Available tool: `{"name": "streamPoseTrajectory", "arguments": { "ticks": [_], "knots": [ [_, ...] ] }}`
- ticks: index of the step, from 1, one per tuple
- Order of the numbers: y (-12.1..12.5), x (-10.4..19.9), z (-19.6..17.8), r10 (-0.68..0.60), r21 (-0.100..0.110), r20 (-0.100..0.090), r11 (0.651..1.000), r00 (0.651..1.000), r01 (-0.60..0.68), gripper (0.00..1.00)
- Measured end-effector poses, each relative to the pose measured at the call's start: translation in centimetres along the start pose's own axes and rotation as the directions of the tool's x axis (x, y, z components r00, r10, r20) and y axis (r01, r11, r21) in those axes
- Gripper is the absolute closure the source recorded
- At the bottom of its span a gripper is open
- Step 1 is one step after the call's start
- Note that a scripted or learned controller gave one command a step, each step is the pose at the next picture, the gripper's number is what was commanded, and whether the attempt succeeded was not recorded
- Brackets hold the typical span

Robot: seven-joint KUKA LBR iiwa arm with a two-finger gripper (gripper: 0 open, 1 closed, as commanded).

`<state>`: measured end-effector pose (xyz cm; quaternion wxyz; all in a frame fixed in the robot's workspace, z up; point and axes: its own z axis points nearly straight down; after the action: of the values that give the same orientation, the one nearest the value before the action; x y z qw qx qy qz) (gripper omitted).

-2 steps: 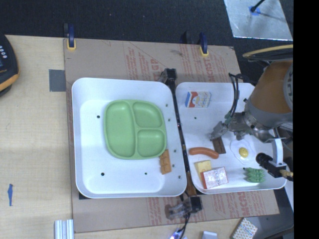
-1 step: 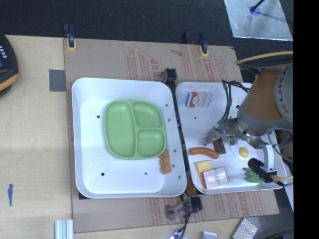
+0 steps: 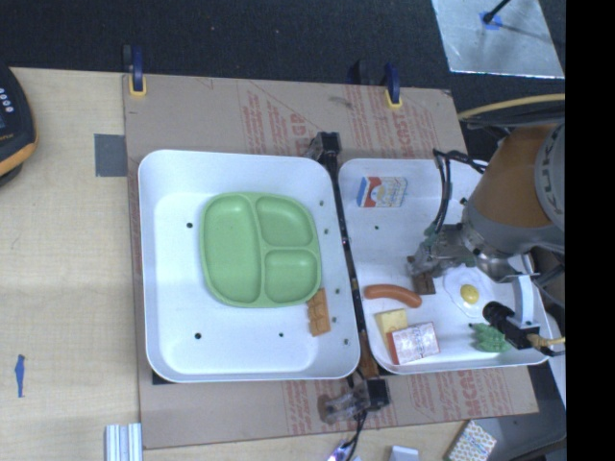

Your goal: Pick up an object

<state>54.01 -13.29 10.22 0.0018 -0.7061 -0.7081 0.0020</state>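
Gripper low in right bin, mid-bin toward its right wall; arm comes in from right. Whether it is released or clenched, cannot tell — dark, blurred, nothing seen held

Closest candidate: hot dog, just near-left of gripper, lying flat, long axis left-right. Judged light, stiff toy plastic, smooth and round, so likely to roll or squirt out; best taken across its narrow middle

Fried egg just near-right, flat, little to grip

Nearer edge: yellow block touching red-and-white box; green piece at near-right corner. Carton lies far-left in bin

Left bin: green tray centred, cracker at its near-right
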Motion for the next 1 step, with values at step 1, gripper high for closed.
{"name": "streamPoseTrajectory", "arguments": {
  "ticks": [1],
  "knots": [
    [-0.01, 0.01, 0.04, -0.001, 0.001, 0.0, 1.0, 1.0, 0.001, 0.0]
  ]
}}
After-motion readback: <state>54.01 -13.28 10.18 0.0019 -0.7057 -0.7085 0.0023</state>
